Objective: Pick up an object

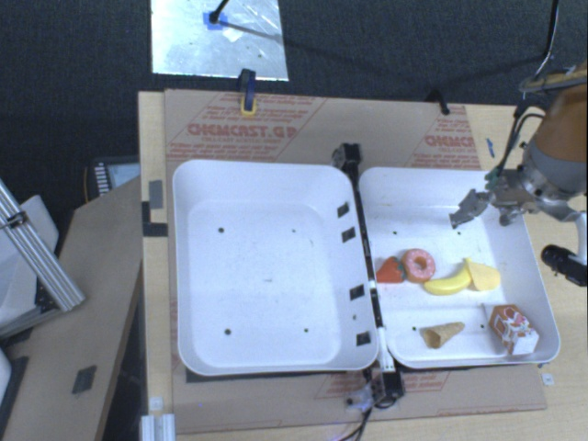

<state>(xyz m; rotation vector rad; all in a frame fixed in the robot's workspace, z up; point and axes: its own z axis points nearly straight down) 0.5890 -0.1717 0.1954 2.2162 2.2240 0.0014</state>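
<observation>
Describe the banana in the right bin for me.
The banana is a small yellow curved toy, plastic-looking, lying flat on the floor of the right bin with its ends turned up. Its right end touches a yellow wedge; a pink donut sits just up-left, close or touching. The gripper is above, apart from it.

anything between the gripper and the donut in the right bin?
No. In the camera view, only bare white bin floor lies between the gripper and the pink donut; the strawberry and banana sit beside the donut.
</observation>
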